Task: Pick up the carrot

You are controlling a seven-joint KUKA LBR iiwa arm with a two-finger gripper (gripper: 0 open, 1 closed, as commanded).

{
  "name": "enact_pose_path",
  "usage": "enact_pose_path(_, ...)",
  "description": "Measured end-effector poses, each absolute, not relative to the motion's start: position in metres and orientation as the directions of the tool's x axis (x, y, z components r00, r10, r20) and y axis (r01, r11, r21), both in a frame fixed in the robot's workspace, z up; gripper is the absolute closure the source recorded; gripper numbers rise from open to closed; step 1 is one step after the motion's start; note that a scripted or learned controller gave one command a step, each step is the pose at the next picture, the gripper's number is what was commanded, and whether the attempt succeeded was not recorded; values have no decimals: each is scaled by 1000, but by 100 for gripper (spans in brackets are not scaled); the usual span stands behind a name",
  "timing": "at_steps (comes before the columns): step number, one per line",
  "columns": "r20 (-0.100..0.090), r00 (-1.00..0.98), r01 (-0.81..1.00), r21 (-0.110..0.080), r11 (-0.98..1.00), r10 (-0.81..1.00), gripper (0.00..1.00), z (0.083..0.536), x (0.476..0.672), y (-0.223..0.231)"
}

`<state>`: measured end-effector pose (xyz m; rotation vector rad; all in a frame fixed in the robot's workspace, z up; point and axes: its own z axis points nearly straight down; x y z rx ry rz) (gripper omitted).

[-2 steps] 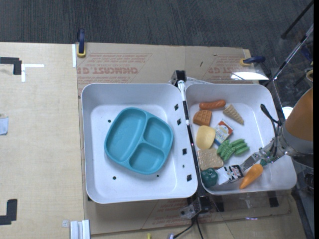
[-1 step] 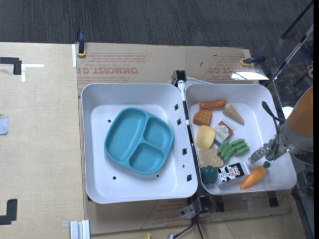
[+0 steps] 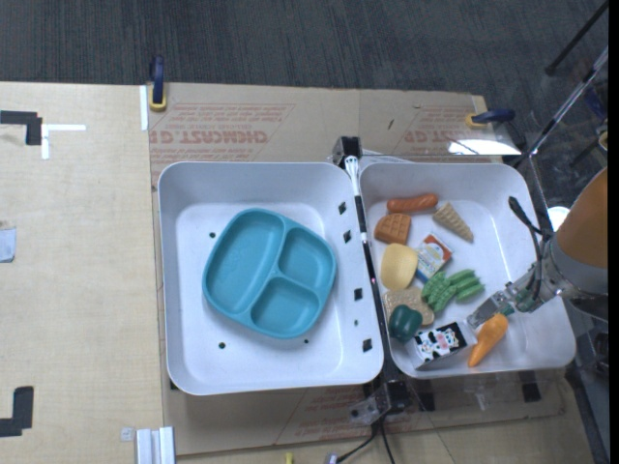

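Note:
The orange carrot (image 3: 487, 339) lies tilted in the front right part of the right bin (image 3: 527, 356), its thick end pointing up and right. My gripper (image 3: 497, 310) comes in low from the right and hangs just over that thick end, touching it or nearly so. The arm's grey wrist and orange band sit at the right edge of the view. The carrot rests on the bin floor beside a small cow-patterned carton (image 3: 440, 342).
The right bin also holds a sausage (image 3: 413, 203), waffle (image 3: 393, 228), cone (image 3: 452, 222), yellow fruit (image 3: 397, 266), juice box (image 3: 432, 256), green vegetable (image 3: 452, 287) and a dark green piece (image 3: 403, 322). A blue divided plate (image 3: 270, 273) lies in the left bin (image 3: 184, 201).

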<state>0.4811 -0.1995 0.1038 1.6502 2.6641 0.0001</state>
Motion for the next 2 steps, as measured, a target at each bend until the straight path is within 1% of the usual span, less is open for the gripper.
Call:
enact_pose_path(1, -1, -474, 880, 1, 474, 880, 0, 91, 479, -163)
enact_pose_path(2, -23, -271, 962, 13, 271, 962, 0, 95, 503, -110)
